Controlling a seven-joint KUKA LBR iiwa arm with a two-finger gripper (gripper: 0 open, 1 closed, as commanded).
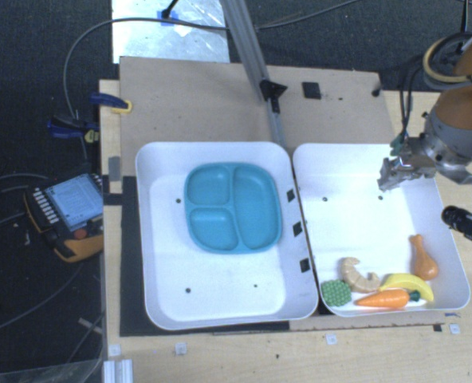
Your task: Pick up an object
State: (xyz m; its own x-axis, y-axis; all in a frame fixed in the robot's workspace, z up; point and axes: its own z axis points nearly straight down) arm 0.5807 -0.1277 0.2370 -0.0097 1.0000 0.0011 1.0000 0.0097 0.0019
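My gripper [389, 175] hangs over the upper right part of the right bin [355, 222], with nothing visible between its fingers. Several toy foods lie in that bin's near right corner: an orange carrot [383, 298], a yellow banana [410, 284], a brown drumstick [423, 258], a tan curved piece [358, 274] and a green round piece [336, 293]. The gripper is well above and apart from this cluster.
The left bin [220, 294] holds a blue divided plate [233, 207]. A grey pole [252, 42] slants across the board behind the bins. Clamps [100, 102] and a handheld device [68, 206] lie off the bench at the left.
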